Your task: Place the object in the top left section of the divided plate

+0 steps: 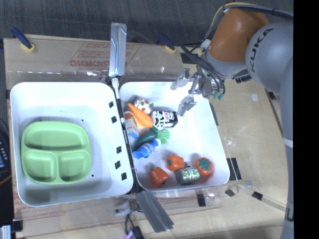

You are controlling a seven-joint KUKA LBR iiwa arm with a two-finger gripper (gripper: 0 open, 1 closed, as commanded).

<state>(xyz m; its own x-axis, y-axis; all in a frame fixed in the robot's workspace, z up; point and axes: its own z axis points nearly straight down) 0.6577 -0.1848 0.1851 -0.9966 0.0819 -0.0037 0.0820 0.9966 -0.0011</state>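
Gripper (pixel 192 91) hangs over the upper part of the right bin (pixel 212 133), fingers apart w/ nothing between them: one prong points left-up, the other reaches down toward the bin floor. No object picked yet, and the task doesn't say which; candidates all lie in the right bin. Nearest is the black-and-white cow toy (pixel 164 118), just below and left of the lower finger, close but apart. Orange carrot (pixel 141 115) lies beyond it, long axis slanting upper-left to lower-right. Tomato-like pieces (pixel 174 162) and a small can (pixel 188 175) sit nr the bottom wall, well apart from the gripper. Target is the green divided plate (pixel 56 152) in the left bin (pixel 20 98); judging by this view, its top-left section is the long upper compartment, so any carry runs leftward across the divider btwn bins.
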